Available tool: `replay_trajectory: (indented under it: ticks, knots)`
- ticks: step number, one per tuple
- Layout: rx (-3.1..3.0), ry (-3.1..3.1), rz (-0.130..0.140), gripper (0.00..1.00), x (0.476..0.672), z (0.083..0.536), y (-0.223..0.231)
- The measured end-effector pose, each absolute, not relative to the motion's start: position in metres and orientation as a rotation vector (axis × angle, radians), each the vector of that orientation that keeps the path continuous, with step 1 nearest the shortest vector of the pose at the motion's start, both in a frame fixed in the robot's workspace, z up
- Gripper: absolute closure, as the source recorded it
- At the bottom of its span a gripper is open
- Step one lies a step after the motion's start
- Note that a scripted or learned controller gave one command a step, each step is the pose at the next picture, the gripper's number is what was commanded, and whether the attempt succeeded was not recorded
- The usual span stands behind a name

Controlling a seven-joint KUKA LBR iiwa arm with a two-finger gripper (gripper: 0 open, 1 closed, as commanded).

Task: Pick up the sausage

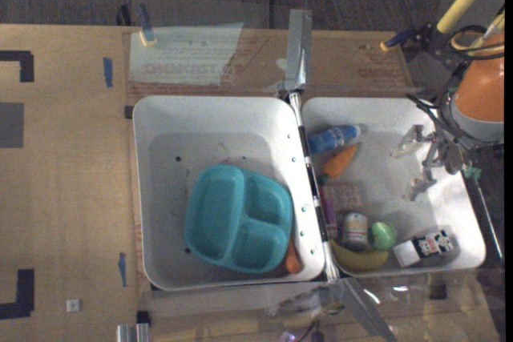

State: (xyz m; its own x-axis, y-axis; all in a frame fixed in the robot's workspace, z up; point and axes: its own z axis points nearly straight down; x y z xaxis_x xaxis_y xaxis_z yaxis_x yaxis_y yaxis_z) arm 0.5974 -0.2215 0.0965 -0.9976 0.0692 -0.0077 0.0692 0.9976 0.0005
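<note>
Where the left bin (152,172) sits on the bench (64,172): we see a teal tray (239,219) taking up most of its floor.
Sausage (292,260): we take the small orange-red piece at the tray's lower right corner for it, tight between the tray and the bin wall. Part of it is tucked under the tray's rim, so we cannot be sure of its shape.
Risk at the sausage: we judge the fingers have little room there. They may strike the tray or the wall and nudge the piece further under.
Right bin (449,208): we see a blue bottle (333,138), a carrot (340,161), a can (355,228), a green ball (383,235), a banana (361,258) and a small carton (425,246).
Risk of mix-up: we think the carrot, close in colour, could be grabbed instead.
Hard to read: we cannot name a dull flat patch (343,195) below the carrot.
Claw (417,162): we see it over the right bin's far side with its fingers spread and nothing between them, well apart from the sausage. The arm is cut off at the edge of the view.
</note>
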Motion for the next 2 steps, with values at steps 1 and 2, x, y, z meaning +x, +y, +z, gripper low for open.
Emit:
replay_trajectory:
  ticks: [1, 2]
  knots:
    - [-0.786, 3.03, -0.005, 0.0, 0.53, 0.089, -0.223]
    - [-0.116, 3.13, -0.001, 0.0, 0.52, 0.089, -0.223]
